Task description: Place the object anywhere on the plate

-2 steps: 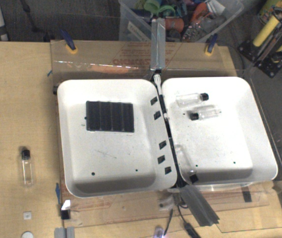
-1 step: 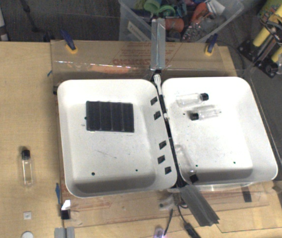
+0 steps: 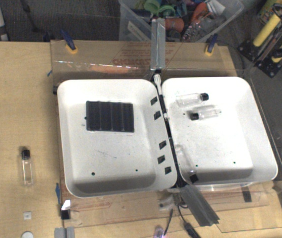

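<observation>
A black, ribbed rectangular plate (image 3: 109, 116) lies flat in the upper left part of the left bin (image 3: 76, 180). In the right bin (image 3: 260, 165), two clear vials with black caps lie on their sides near the back. One vial (image 3: 191, 99) has its cap pointing right. The other vial (image 3: 204, 114) lies just below it, cap to the left. A third clear vial (image 3: 182, 158) seems to lie along that bin's left wall, with a black cap (image 3: 193, 178) at its near end.
Another clear vial (image 3: 27, 166) with a black cap lies on the wooden bench left of the bins. A clear tub of colourful items (image 3: 180, 6) stands behind the bins. A grey upright bar (image 3: 157, 38) rises at the back of the divider between the bins.
</observation>
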`<move>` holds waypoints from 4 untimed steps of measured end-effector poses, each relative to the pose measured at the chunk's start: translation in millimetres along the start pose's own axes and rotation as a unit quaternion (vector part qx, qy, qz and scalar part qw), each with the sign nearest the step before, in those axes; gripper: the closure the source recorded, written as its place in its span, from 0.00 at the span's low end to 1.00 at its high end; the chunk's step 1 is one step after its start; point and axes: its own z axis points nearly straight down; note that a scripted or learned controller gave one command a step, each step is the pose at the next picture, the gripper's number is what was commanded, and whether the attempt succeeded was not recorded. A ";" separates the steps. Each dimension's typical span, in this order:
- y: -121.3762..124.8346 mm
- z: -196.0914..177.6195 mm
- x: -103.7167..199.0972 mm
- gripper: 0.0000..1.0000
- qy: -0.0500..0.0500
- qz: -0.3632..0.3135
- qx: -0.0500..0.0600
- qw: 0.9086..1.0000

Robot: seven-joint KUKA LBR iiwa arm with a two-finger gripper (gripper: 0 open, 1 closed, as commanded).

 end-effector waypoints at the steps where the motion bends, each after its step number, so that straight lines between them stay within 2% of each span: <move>1: -78.0 218.5 -1.5 1.00 -0.001 0.000 0.001 1.000; 2: -75.4 110.5 12.8 1.00 0.000 0.001 0.001 1.000; 3: -78.8 -0.2 -22.9 1.00 0.000 0.001 0.000 1.000; 4: -47.2 -0.1 5.2 1.00 0.000 0.001 -0.001 1.000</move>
